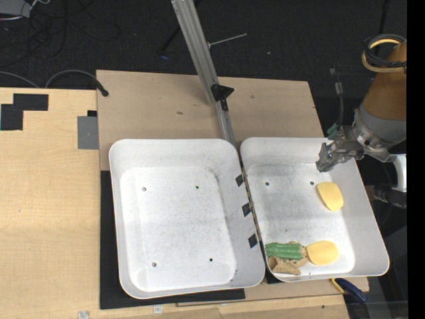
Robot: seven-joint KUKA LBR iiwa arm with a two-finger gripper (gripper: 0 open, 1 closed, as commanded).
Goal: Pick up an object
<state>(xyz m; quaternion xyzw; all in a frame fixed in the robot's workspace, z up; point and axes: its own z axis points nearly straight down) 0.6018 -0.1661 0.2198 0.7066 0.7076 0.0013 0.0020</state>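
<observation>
While poised above right bin far edge, gripper — finger state cannot be told. Nearest target: yellow piece, just below gripper toward near side, long axis slanted. Green toy farther off — near corner.

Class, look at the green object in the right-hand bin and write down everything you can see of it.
The green object is small, elongated and bumpy, perhaps a soft toy or plastic piece; too small to identify. It lies flat, roughly sideways, at the near edge of the right bin, close to the divider between bins. A tan lumpy item touches it from below, and a yellow rounded piece sits against its right end. The gripper is well away, near the bin's far rim.
</observation>
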